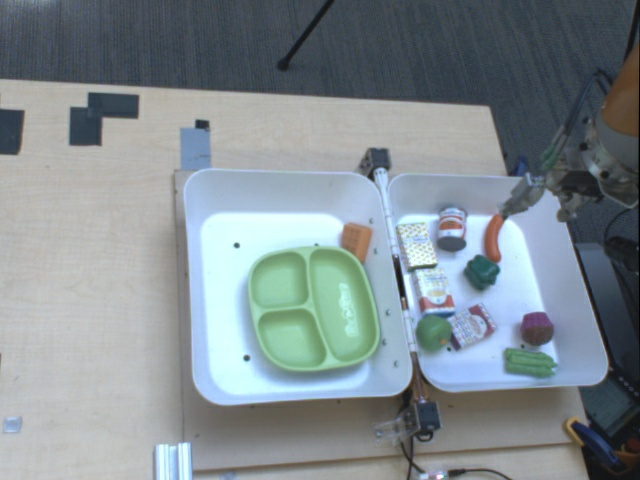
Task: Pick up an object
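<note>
No legible text on packages

Green divided plate in left bin, toy foods in right bin, claw above its far edge

1. At the right edge of your frame, you see the arm: a pale grey wrist under an orange band.
2. Its gripper is grey metal with two thin fingers.
3. Thin dark cables run along it at upper right.
</note>
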Robot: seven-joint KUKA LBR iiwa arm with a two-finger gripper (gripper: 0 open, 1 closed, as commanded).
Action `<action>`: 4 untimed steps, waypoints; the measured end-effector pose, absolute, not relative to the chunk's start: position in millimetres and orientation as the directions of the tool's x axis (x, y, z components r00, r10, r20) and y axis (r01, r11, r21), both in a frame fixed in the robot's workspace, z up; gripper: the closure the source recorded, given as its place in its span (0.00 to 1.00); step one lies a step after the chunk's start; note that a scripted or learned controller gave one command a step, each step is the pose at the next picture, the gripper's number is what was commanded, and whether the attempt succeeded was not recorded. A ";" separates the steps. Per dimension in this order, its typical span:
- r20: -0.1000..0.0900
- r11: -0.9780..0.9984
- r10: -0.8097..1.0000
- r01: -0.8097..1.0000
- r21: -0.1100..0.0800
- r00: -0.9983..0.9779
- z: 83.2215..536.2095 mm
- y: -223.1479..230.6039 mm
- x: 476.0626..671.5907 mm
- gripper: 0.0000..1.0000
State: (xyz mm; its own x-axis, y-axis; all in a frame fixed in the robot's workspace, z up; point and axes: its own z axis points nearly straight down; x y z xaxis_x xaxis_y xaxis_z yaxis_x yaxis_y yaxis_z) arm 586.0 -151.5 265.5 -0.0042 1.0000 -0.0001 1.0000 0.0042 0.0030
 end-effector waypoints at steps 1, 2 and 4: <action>0.000 0.001 1.000 1.000 0.000 -0.001 131.0 -186.8 535.3 0.00; -0.002 0.002 1.000 1.000 0.008 -0.002 86.9 -120.2 505.2 0.00; -0.003 0.003 1.000 1.000 0.014 -0.003 98.1 -119.8 507.2 0.00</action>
